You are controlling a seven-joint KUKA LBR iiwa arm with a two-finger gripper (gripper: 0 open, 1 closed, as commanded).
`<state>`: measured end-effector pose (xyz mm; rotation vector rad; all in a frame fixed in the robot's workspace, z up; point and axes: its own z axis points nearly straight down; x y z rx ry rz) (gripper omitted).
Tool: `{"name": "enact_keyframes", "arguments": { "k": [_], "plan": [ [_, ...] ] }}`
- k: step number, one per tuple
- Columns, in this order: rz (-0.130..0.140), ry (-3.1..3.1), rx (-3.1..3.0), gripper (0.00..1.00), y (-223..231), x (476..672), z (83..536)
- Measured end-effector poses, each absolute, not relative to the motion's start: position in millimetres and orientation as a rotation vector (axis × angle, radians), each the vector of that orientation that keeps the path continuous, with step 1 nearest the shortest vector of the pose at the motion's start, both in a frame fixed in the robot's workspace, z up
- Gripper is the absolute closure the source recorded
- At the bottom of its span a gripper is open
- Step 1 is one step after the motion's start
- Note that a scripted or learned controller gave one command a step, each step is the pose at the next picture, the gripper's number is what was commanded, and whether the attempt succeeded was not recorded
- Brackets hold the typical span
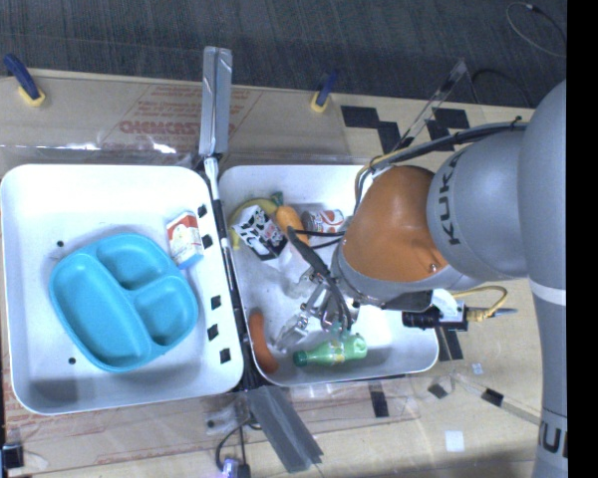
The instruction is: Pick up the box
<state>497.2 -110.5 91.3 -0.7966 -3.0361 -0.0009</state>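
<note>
Hovering low over the right bin (399, 182), the gripper (324, 312) sits just above the green bottle (331, 352); whether its fingers are spread or closed cannot be told, and nothing is seen between them. The box (183, 238) lies in the left bin, across the divider from that bottle, touching the blue tray (120, 302), so the arm appears wrongly placed for the task.

The gripper (324, 317) hangs low in the right bin (399, 182), just above a green bottle (331, 352). In the left bin (20, 267) a small box (184, 238) lies touching a blue tray (125, 299).
</note>
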Motion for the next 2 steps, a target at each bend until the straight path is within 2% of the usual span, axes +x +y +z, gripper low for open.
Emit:
{"name": "enact_keyframes", "arguments": {
  "k": [1, 2],
  "plan": [
    [0.002, -3.100, -0.524, 0.00, -189.7, 516.0, 190.3],
    [-0.002, -3.134, -0.200, 0.00, -109.4, 497.4, 91.3]
  ]
}}
